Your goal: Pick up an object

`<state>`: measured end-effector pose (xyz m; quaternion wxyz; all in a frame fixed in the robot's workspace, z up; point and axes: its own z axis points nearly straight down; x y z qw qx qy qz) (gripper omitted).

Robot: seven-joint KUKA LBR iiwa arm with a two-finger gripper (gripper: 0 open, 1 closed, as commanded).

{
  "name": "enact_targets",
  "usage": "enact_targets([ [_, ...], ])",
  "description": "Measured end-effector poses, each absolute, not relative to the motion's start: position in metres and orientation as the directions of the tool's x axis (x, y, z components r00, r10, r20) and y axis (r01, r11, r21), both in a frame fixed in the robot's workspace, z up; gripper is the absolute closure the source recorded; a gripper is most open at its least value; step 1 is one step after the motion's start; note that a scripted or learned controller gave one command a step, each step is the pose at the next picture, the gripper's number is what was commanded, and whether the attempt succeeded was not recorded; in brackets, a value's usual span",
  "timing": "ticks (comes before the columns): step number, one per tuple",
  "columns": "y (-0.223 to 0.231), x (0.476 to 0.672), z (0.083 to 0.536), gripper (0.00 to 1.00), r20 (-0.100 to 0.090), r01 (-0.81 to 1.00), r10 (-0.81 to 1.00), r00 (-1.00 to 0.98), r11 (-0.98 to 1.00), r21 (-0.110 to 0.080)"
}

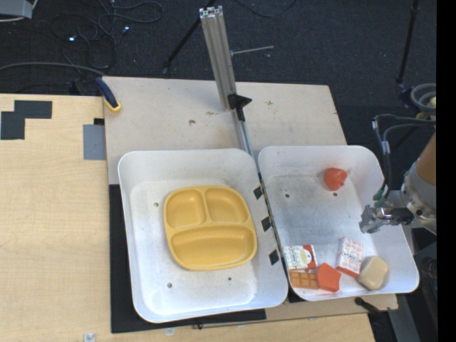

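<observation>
We are at the approach step: our hand [372, 218] sits low at the right edge of the right bin [313, 155], and we have nothing lifted yet. Whether it is spread or pressed together we cannot tell at this size and angle.

Several candidates lie near it. Just below the hand, toward the bin's near corner, are a beige rounded block [374, 272] and a small white-and-red packet [350, 255]. Further left of those sit an orange wedge [328, 278], a waffle-patterned piece [302, 280] and a printed carton [299, 256]. Up and to the left of the hand, a red rounded object [335, 177] lies alone. Well to the left, the other bin [135, 177] carries a yellow divided tray [209, 226].

The next move, in our judgement, calls for centring over one item, descending and closing; the crowded corner risks a glancing grip.
</observation>
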<state>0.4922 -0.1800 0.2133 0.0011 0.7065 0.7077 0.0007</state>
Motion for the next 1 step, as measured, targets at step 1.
enact_targets([
  [1, -0.1806, 0.4932, 0.2604, 1.0, -0.001, 1.0, 1.0, -0.002, 0.002, 0.003],
])
